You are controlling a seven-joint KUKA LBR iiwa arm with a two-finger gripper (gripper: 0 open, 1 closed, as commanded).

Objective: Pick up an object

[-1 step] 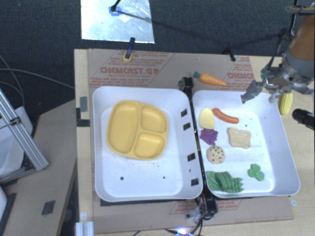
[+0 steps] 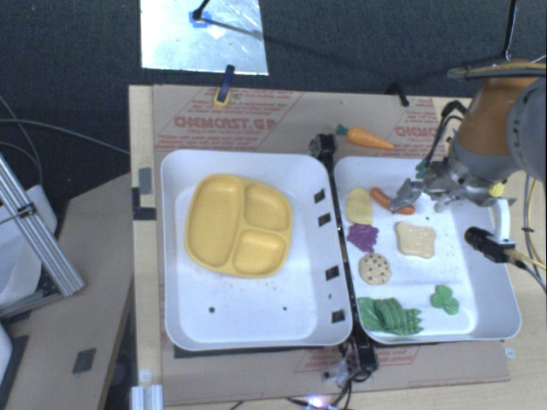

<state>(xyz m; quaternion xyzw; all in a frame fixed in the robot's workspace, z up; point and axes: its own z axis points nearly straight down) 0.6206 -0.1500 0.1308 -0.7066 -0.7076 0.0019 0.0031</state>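
The orange piece (image 2: 395, 200) lies at 11 o'clock in the right bin (image 2: 487, 310), just beside the yellow piece (image 2: 359, 205). The jaws (image 2: 408, 193) stand apart right over it. Best descend straight, centre on it, then close gently.

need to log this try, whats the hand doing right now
Hand: low over the right bin, at a small red-orange toy. Open or shut cannot be told, nor any hold on the toy.
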